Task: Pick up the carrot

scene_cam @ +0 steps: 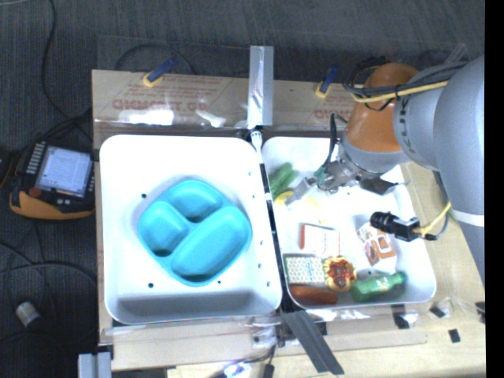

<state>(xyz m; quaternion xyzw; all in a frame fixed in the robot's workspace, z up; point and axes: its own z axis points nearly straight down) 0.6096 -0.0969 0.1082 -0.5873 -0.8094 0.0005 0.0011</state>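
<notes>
1. The grey arm's two-finger gripper hangs over the far left part of the right shallow white bin, just beside a green vegetable-like toy. Whether it is released or clenched cannot be told from here, and nothing is seen in its grasp.
2. The carrot seems to be the dark orange-red elongated piece at the near edge of the same bin, towards its near left corner. It is well apart from the gripper.
3. Its long axis runs along that near edge, almost left to right in the view. Which end is the thin tip is not clear.
4. To do the step well, the gripper should probably travel to the near edge and close across the short width. A pale square waffle-like block and the bin wall lie very close, so there is little room.
</notes>
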